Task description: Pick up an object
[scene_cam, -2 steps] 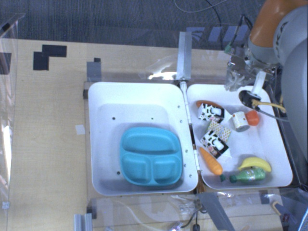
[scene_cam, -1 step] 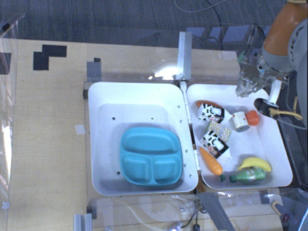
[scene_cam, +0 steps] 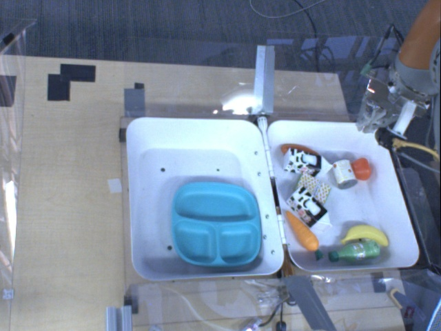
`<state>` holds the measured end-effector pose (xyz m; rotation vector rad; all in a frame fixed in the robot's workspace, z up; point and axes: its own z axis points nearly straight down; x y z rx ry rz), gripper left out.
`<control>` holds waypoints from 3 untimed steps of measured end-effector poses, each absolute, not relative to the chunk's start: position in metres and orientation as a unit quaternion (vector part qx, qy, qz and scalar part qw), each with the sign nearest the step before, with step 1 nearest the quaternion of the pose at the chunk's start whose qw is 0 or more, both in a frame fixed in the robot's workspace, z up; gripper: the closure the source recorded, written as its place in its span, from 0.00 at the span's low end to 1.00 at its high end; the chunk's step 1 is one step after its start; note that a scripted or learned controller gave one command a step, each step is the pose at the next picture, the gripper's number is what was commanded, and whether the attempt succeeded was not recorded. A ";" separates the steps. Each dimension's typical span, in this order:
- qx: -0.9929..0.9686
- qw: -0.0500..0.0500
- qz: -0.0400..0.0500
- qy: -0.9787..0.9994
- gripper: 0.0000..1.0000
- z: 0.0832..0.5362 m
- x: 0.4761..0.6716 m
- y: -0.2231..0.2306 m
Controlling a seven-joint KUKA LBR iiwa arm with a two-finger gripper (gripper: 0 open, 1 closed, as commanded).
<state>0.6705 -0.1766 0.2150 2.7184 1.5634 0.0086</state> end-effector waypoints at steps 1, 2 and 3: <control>0.905 0.002 0.002 0.425 1.00 0.229 0.670 -0.194; 0.939 0.001 0.002 0.343 1.00 0.206 0.665 -0.141; 0.974 0.000 0.001 0.226 1.00 0.177 0.602 -0.084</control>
